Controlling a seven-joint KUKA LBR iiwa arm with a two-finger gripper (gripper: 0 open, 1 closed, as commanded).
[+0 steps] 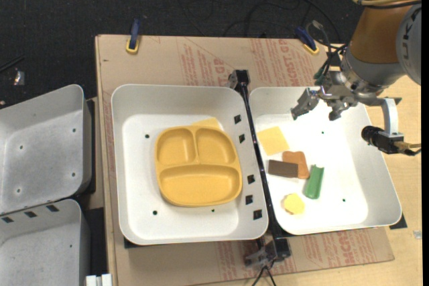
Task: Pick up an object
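In the right bin lie a pale yellow flat square, a brown block, an orange piece, a green cylinder and a small yellow lump. My gripper hangs over the bin's far part, up and to the right of the yellow square. Its fingers are spread apart with nothing between them.
The left bin holds a yellow divided tray with a pale yellow card under its far edge. A black divider runs between the bins. Grey metal panels sit at the left. Cables lie on the floor behind the bench.
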